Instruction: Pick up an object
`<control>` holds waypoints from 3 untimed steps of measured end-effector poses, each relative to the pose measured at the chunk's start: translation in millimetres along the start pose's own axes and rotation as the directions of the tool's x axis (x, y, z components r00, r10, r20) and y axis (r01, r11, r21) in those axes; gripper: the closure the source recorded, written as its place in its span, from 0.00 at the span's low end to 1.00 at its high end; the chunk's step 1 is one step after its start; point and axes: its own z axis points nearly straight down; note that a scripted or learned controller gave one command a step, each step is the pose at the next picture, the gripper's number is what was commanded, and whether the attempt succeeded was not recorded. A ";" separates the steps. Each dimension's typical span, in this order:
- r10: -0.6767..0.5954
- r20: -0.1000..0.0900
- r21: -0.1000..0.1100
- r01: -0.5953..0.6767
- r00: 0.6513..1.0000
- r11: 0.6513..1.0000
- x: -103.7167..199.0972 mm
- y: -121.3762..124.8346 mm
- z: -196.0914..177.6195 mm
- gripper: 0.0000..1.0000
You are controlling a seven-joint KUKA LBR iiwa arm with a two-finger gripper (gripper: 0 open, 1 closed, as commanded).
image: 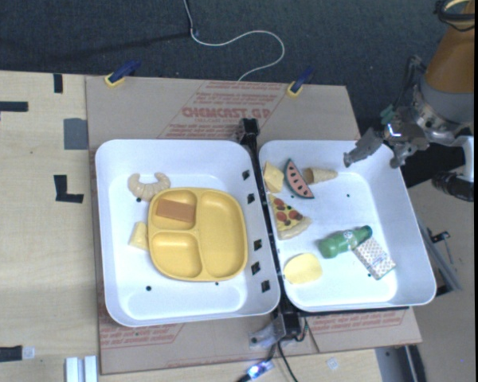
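**A:** Cardboard (223,114) covers the bench, and two white bins sit on it. Where is the gripper (376,151)?

**B:** At the top right corner of the right bin (406,213), above its rim. Its two fingers are spread apart, with nothing between them.

**A:** What can it take?

**B:** The right bin has a watermelon slice (298,180), a pizza slice (290,216), a green bottle (343,242) touching a grey packet (375,257), and a yellow disc (303,269). The left bin (far from the arm) has a yellow tray (199,235).

**A:** Which is best?

**B:** I think the bottle. Come down straight over its middle, fingers across its narrow side, so the packet is not pushed. It is round and may roll.
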 end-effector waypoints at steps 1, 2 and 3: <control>-0.004 0.003 -0.013 0.004 1.000 1.000 0.5 2.1 -8.6 0.00; -0.003 0.003 -0.008 0.003 1.000 1.000 -3.3 -6.8 48.3 0.00; -0.003 0.003 -0.008 0.003 1.000 1.000 -11.5 -6.1 97.5 0.00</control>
